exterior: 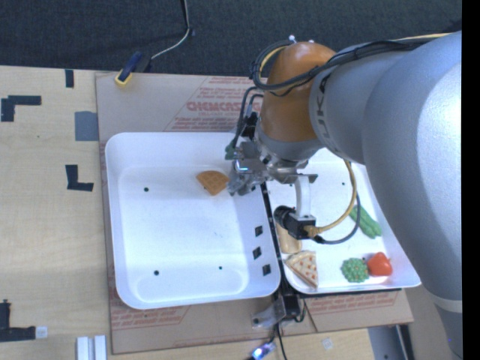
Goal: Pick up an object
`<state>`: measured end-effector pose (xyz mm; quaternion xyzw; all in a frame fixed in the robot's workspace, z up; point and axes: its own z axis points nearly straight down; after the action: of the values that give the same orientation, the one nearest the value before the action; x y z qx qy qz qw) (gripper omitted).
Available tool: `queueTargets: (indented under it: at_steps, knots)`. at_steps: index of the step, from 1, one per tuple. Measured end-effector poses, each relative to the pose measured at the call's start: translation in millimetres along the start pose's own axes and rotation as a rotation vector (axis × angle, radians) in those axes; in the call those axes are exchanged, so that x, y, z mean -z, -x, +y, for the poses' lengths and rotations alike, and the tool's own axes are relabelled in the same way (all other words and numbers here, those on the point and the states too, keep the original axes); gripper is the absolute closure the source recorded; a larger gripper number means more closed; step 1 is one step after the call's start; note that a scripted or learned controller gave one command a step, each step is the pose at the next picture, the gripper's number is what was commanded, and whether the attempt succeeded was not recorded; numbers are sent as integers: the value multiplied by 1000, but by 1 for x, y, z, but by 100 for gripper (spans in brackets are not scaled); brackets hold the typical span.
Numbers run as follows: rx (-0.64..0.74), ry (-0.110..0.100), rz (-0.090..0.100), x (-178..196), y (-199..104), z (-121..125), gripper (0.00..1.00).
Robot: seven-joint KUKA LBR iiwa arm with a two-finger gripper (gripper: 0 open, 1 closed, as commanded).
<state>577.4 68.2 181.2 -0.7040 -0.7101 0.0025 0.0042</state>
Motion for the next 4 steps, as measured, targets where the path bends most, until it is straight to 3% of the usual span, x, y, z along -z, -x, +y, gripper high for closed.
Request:
queueTargets:
  at_steps: [2,3,4]
  knots:
    - [-4,4,-3,21,5,3,100]
    - [-5,7,-3,1,-19,21,100]
    - [-7,7,-3,3,-17,21,0]
